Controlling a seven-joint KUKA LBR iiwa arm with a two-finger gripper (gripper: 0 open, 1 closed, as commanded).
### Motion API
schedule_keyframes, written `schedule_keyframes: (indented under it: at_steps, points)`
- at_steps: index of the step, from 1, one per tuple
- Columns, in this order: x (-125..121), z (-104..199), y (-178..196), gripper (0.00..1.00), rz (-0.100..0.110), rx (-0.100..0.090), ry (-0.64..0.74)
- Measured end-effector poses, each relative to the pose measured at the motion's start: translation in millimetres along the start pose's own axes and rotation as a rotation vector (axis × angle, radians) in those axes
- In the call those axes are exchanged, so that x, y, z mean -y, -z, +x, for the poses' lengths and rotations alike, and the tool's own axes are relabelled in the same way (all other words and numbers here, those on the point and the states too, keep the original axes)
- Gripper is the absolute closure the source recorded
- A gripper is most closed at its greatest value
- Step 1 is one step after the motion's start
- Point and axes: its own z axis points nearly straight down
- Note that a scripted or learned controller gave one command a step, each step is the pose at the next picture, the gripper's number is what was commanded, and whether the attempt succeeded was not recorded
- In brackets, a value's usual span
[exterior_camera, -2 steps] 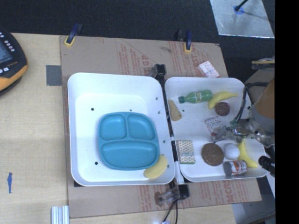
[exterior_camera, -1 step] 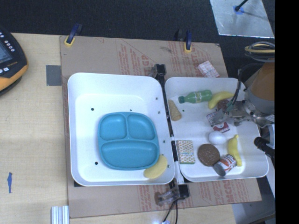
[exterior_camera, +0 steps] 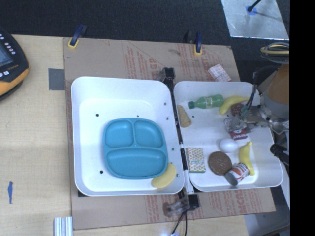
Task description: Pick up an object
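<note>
The gripper (exterior_camera: 239, 123) hung low in the right bin (exterior_camera: 275, 181), beside a banana (exterior_camera: 231, 103). Its fingers blurred into clutter; I cannot tell their state.

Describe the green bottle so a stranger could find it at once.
Start at the right-hand white bin and go to its far edge. The green bottle lies there on its side, white cap pointing toward the left bin, with a yellow banana at its base. It is the sole green thing in that bin.
</note>
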Motion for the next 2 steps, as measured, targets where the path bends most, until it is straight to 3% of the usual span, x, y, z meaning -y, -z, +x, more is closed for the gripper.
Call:
schedule_keyframes:
  at_steps: [1,2]
  points:
    - [-12,49,15,1.0,-0.004,0.0,0.003]
    - [30,104,17,1.0,0.005,-0.003,0.001]
